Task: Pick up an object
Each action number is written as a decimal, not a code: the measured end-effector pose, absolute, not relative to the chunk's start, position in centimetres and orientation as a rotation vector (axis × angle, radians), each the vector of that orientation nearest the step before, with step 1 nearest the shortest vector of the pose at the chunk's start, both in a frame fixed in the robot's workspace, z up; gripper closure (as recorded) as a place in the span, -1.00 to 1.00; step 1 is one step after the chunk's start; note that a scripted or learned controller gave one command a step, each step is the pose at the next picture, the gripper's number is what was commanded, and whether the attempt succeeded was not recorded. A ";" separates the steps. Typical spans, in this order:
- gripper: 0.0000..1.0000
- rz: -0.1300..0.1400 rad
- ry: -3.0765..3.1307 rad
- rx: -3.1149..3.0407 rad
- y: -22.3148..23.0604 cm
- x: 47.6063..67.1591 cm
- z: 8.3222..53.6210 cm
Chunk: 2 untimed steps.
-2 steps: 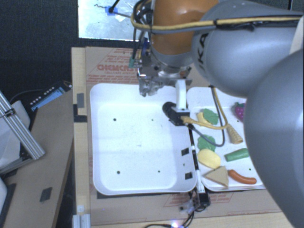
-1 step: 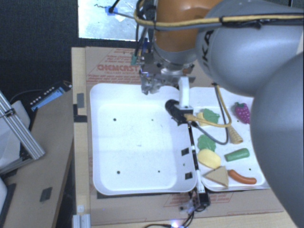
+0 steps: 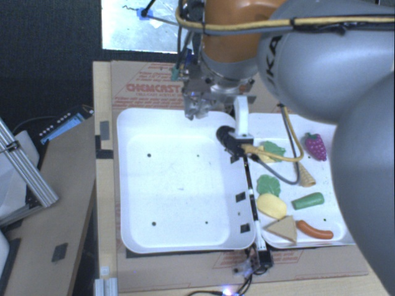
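My gripper (image 3: 197,108) hangs over the far edge of the left white bin (image 3: 173,190), with nothing visible in it. The right white bin (image 3: 327,165) holds toy foods. Among them are purple grapes (image 3: 315,145), a green leafy piece (image 3: 272,148), a tan cone (image 3: 307,177), a green bunch (image 3: 268,184), a green pepper (image 3: 307,200), a yellow lemon (image 3: 271,206), a tan wedge (image 3: 282,228) and an orange-red sausage (image 3: 315,230). The arm's grey body hides the far right part of that bin.
Both bins rest on a cardboard sheet (image 3: 148,88) on the bench. A metal frame (image 3: 24,171) stands at the left, beside a dark strip with a blue band (image 3: 62,125).
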<state>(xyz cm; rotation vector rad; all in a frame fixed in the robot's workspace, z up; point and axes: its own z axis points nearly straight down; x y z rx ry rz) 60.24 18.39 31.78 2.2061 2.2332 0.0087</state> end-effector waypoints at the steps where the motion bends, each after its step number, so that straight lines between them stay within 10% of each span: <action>1: 1.00 0.011 2.238 2.200 18.4 60.3 32.9; 2: 1.00 0.014 2.243 2.194 18.5 60.3 33.9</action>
